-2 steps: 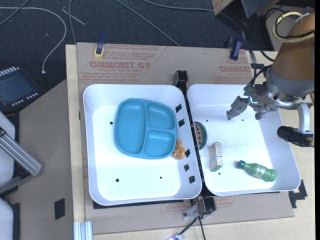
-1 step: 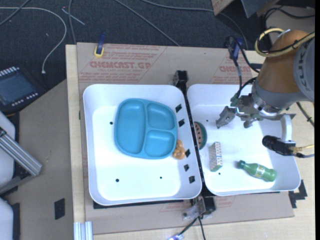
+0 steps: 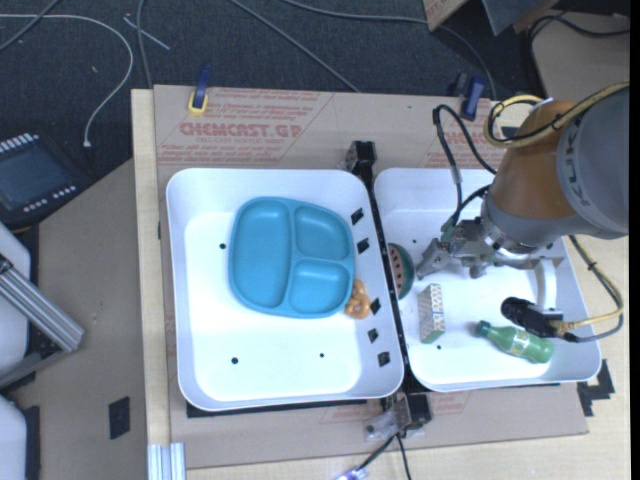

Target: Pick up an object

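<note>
In the camera view the gripper (image 3: 455,253) hangs over the right bin (image 3: 440,373), just above a small silver block (image 3: 432,311); whether its jaws are released or clenched cannot be told. A green bottle (image 3: 517,341) lies right of that block. The left bin (image 3: 200,358) holds a blue divided plate (image 3: 290,257), an orange scrap (image 3: 357,300) at its lower right edge.

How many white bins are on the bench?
2. The left bin holds a blue divided plate. The right bin sits beside it, under the arm, holding a green bottle.
</note>
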Robot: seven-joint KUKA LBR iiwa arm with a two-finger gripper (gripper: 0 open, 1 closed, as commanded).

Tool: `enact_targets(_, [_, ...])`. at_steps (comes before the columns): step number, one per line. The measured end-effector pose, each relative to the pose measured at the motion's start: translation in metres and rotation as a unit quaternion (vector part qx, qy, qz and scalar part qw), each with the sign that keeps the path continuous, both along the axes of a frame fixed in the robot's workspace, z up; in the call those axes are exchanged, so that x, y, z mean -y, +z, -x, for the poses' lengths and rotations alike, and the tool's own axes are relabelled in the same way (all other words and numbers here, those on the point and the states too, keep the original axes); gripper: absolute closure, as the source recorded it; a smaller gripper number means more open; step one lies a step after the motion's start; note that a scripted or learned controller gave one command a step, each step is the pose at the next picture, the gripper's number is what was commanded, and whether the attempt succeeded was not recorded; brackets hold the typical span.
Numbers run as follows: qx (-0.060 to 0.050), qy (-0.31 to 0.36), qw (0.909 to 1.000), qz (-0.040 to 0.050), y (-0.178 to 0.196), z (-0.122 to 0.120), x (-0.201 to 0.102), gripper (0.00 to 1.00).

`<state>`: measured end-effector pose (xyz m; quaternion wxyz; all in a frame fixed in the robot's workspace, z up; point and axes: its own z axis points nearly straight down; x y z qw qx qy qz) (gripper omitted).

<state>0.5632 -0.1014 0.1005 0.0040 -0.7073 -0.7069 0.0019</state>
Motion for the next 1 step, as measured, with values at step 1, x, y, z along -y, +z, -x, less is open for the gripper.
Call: enact_targets(1, [0.002,0.000,1.0000,0.0004,-0.0166,0.0004,-0.0006,0.00])
